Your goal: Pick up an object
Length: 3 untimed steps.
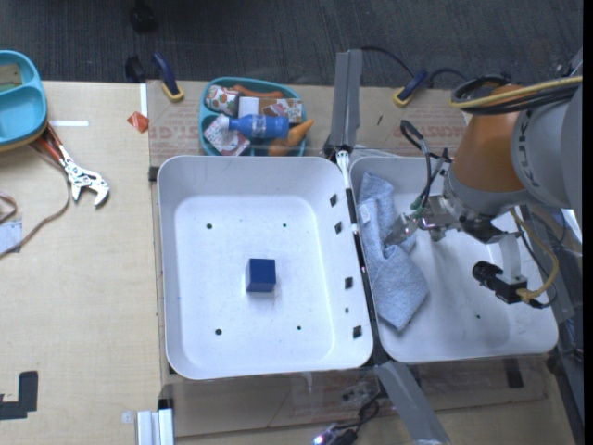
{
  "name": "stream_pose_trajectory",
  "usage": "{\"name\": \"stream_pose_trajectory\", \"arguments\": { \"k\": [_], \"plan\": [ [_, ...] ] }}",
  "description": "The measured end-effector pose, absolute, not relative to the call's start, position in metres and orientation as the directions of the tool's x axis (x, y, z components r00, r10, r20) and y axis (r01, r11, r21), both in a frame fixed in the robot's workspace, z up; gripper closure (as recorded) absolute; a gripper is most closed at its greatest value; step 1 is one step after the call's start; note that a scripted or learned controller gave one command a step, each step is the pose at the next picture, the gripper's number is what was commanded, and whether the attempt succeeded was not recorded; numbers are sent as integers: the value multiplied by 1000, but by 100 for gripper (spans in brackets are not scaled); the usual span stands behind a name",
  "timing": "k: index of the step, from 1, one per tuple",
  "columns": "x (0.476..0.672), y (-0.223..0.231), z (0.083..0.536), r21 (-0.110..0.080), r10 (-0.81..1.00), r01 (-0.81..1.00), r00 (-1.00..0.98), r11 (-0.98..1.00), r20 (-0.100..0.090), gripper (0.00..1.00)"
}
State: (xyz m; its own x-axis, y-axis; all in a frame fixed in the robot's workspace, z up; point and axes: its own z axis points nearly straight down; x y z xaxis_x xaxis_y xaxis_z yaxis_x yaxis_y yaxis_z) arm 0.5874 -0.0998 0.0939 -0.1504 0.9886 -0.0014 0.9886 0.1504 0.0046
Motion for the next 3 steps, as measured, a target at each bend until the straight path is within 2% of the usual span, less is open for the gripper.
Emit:
{"name": "stream_pose_trajectory", "arguments": {
  "k": [1,2,3],
  "plan": [
    [582,-185,169,1,1000,1000,-19,19,-2,0],
    [594,-165,110,-3,988,988,157,-157,0,0],
    [580,-210,193,0,984,984,180,-180,-2,0]
  ]
}}
